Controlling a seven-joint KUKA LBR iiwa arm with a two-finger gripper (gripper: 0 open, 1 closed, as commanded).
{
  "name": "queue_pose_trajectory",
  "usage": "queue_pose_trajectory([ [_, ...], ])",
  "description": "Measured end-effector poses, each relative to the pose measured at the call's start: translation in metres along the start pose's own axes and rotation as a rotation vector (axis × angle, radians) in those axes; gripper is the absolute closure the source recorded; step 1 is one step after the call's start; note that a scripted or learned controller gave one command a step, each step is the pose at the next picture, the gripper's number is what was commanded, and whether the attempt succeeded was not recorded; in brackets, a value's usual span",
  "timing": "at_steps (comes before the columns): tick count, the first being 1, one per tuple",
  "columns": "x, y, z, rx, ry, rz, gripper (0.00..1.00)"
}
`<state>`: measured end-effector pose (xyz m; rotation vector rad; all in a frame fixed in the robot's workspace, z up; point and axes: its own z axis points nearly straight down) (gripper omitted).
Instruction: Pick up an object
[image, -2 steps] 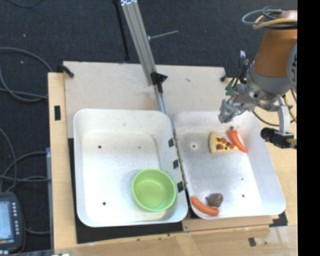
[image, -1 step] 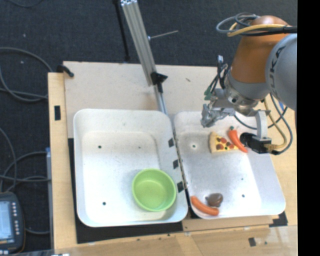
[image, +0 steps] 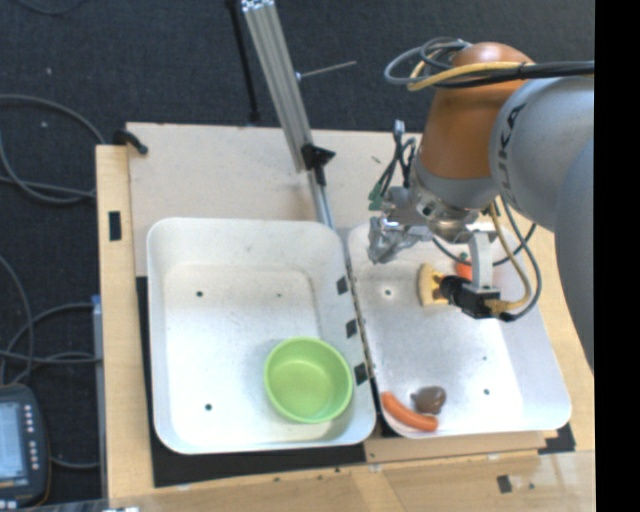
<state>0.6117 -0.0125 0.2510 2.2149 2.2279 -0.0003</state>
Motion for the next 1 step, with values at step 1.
queue_pose_trajectory([
  [1, 0.0514, 0.0035, 0.0121, 0.001, 0.000, 0.000, 1.00],
])
